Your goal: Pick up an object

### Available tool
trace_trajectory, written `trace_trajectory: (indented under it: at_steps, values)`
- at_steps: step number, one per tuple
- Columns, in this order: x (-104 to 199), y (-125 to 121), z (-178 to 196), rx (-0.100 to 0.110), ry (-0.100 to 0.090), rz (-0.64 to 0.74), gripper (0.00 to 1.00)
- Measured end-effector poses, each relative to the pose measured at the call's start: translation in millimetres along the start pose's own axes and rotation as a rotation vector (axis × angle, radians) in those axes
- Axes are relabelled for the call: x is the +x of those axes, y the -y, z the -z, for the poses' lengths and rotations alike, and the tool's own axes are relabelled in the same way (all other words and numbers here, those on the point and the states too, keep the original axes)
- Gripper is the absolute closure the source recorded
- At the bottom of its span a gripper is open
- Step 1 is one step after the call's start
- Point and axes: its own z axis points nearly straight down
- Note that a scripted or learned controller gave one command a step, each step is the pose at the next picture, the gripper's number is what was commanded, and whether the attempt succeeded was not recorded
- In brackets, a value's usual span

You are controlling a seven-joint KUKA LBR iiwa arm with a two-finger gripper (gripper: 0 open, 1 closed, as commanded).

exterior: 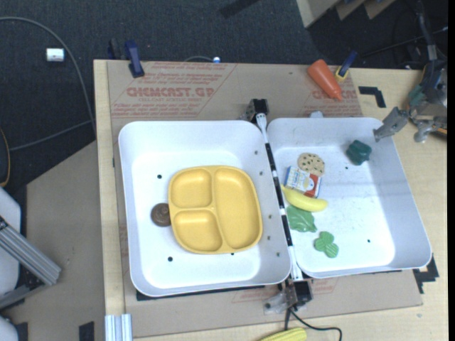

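The gripper [393,125] sits at the upper right of the frame, over the top right corner of the right bin [409,212]; it reads as a grey metal tip pointing down and to the left, and whether it is spread or pressed together cannot be told, as the metal parts blur into one another; nothing shows in its grasp; the rest of the arm is cut off by the right edge of the frame.

Just below and left of the tip lies a dark green block [359,150], compact, with no clear long axis; its exact shape is hard to make out. Further left in the same bin, near the divider, is a round cookie [311,163]; touching its lower edge is a small red and white packet [303,181], slightly tilted. Below that lies a yellow banana [304,200], its long axis running from upper left to lower right, the thicker end toward the right; its lower side rests against a green leafy piece [301,221]; a second green piece [326,245], lobed, lies apart to the lower right.

The left bin [135,212] holds a yellow divided plate [215,209] of three compartments; a brown round object [161,214] is beside its left edge, partly hidden by the rim. An orange item [325,79] lies on the bench above the right bin, pointing to the upper left.
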Motion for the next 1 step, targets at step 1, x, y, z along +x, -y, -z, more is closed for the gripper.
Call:
trace_trajectory:
  at_steps: [1]
  values:
    - [0.0, -55.3, -78.1, 0.000, 0.000, 0.001, 0.00]
